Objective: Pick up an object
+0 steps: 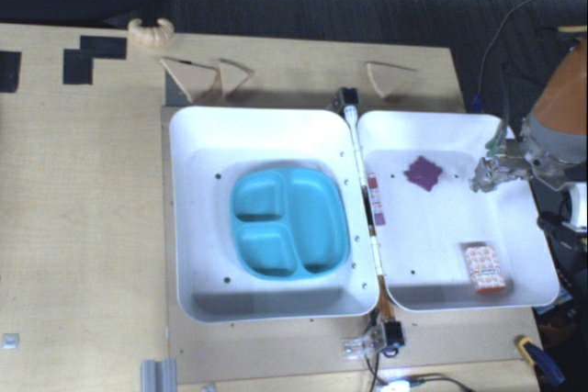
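You see the gripper at the right bin's right edge; you cannot tell its finger state. The purple object lies left of it (apart), the snack packet at lower right.

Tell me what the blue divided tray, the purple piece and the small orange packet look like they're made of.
Blue divided tray: probably molded plastic, smooth with a slight sheen and rounded compartment walls.
Purple piece: matte and flat with a ragged outline, perhaps foam, felt or soft rubber; too small to tell.
Small orange packet: looks like printed paper or film wrapping, with a patterned face.
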You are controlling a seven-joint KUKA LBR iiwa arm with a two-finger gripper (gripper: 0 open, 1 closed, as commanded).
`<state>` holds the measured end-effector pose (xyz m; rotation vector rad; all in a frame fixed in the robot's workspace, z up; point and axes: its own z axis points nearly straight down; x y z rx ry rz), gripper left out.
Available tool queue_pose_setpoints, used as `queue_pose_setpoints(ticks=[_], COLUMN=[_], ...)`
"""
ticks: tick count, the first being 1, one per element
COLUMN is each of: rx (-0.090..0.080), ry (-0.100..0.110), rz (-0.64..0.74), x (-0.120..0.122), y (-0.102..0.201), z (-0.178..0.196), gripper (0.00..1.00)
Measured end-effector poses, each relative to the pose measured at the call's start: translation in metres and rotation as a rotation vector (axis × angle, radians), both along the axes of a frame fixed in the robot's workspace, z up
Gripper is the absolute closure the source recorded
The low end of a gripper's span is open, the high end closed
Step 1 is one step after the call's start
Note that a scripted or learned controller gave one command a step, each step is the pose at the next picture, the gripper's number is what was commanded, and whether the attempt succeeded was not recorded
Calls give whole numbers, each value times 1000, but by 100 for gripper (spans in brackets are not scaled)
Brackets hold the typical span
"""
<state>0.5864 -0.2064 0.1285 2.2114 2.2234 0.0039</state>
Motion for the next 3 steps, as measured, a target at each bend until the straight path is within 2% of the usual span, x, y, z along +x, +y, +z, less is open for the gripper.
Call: queue_pose_setpoints(ticks=[1, 2, 3], rx=[1, 2, 2], ry=[2, 2, 0], rz=[0, 0, 2], x=[0, -39, -38], y=[1, 1, 1], z=[-1, -36, -25], gripper=[0, 0, 100])
